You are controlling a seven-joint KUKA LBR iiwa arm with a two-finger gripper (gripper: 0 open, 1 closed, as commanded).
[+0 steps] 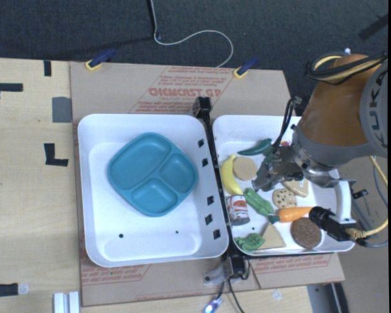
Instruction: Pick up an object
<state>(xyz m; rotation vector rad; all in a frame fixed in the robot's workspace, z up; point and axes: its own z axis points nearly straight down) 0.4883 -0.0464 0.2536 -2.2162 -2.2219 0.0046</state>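
My jaws (268, 177) hung low over the right bin (247, 124), among the toy food; couldn't tell if they were spread or pressed together, too dark and blurred. Just left of them sat a round tan cookie (245, 169), w/ a banana (230, 175) beyond it. A green pepper (259, 203) lay right below, an orange carrot (294, 214) below-right. Far left, in the other bin (94, 135), a blue divided plate (152, 173).
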